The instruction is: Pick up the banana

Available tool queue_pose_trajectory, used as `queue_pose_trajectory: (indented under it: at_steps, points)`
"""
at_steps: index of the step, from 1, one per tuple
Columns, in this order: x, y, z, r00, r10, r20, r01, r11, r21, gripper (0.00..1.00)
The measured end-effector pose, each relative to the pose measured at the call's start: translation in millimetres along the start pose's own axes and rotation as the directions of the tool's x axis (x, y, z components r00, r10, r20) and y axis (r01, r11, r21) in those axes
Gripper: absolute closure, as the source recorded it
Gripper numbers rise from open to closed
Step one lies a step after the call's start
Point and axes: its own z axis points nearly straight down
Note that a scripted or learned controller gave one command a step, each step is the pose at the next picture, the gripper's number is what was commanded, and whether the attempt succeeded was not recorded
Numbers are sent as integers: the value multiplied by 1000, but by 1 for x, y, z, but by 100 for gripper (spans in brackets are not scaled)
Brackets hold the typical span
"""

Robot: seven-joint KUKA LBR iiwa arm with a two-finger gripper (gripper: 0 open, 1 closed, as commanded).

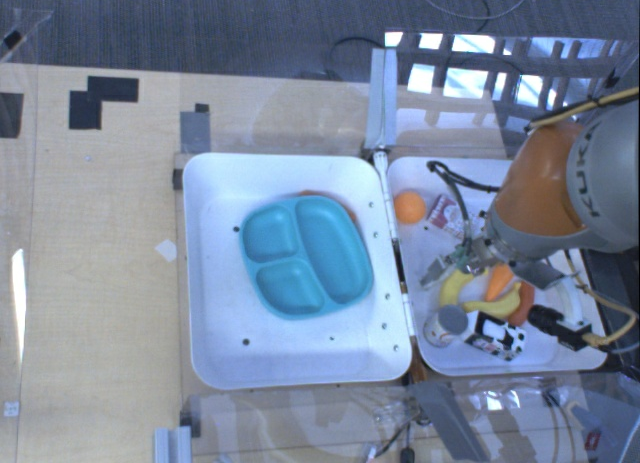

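Beside the fingers [447,269], seemingly untouched: banana [457,287].

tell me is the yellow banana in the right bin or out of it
In it: the yellow banana lies inside the right white bin, beside the orange ball, under the gripper.

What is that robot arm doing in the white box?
The arm is reaching from the right into the right bin, trying to pick up a banana. Its gripper is low over the pile, right by the banana, but I cannot tell if it has hold of it. An orange ball, a carrot and a few other small things lie around it. The left bin has a blue plate with three sections.
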Motion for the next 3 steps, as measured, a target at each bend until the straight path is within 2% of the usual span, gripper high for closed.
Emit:
queue_pose_trajectory:
  at_steps: [1, 2, 3]
  points:
    - [0, 3, -12, 1000, -2, 1, 2, 1000, -7, 100]
    - [0, 3, -12, 1000, -2, 1, 2, 1000, -7, 0]
    - [17, -39, -1, 999, -40, 0, 40, 999, -2, 0]
